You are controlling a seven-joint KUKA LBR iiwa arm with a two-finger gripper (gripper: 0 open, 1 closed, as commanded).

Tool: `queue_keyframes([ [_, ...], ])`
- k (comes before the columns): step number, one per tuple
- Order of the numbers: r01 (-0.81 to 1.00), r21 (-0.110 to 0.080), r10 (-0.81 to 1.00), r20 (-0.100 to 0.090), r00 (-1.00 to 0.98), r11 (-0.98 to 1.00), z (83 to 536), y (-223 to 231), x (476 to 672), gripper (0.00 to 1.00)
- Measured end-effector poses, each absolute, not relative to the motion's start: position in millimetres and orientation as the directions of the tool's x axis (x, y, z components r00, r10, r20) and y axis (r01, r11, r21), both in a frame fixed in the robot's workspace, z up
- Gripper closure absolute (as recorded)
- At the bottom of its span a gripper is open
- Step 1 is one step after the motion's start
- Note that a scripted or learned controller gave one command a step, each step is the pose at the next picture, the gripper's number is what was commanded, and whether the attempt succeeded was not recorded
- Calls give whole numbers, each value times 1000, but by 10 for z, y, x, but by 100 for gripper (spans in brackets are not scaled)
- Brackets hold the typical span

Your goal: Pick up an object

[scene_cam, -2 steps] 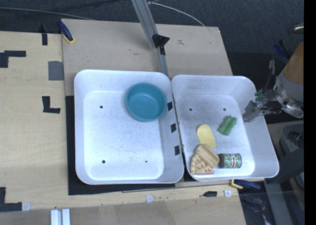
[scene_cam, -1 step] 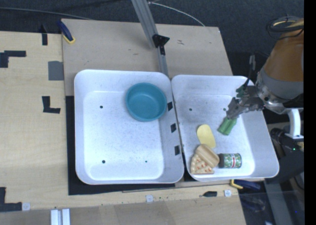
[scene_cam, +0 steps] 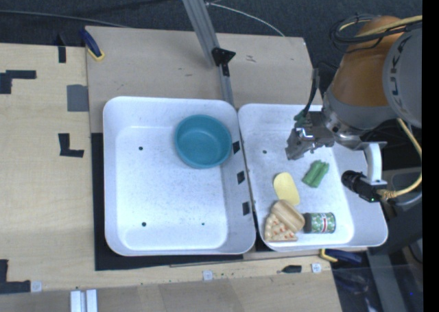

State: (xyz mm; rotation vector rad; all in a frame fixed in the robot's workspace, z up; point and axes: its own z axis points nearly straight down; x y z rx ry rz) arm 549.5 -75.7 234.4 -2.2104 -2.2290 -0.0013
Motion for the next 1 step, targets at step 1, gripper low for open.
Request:
queue_keyframes([
  [1,1000,-1,1000,2,-8,8,2423,-202,5620,100],
])
